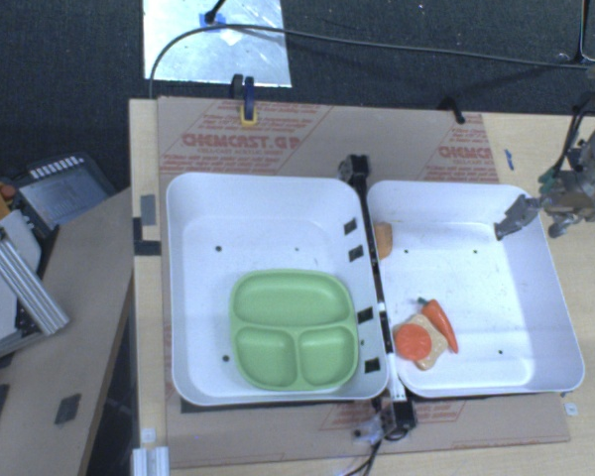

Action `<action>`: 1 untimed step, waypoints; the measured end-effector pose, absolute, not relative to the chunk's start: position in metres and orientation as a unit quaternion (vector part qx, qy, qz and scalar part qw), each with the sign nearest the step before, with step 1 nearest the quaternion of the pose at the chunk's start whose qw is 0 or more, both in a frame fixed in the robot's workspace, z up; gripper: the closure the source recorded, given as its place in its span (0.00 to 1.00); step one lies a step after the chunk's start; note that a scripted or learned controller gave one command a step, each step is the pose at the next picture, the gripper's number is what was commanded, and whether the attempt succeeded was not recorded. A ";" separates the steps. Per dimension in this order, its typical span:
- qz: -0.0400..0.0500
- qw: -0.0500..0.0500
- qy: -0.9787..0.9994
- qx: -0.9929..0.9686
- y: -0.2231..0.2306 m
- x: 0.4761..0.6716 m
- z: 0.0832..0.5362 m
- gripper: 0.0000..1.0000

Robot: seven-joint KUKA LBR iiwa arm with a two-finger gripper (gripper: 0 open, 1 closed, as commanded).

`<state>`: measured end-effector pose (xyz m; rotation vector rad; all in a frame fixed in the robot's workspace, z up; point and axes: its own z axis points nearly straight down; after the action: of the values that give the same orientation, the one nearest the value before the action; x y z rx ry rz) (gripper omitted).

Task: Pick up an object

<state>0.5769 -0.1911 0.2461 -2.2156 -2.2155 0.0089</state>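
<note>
The gripper (532, 216) hovers over the right bin's (535, 365) far right corner, jaws spread, pinching nothing; a carrot (439, 323) lies near the front.

We count two white bins (268, 191), one green divided plate (294, 327), one carrot (440, 323), one round orange piece (413, 341), and one tan item (382, 238).

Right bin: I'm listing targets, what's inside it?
The right bin holds an orange carrot, a red-orange round piece on a beige item, and a tan object against its left wall, partly hidden.
</note>
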 end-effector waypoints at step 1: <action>0.000 -0.001 -0.708 -0.706 -0.190 0.579 0.253 0.00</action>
<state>0.5793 -0.1903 0.2529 -2.2186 -2.2260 -0.0009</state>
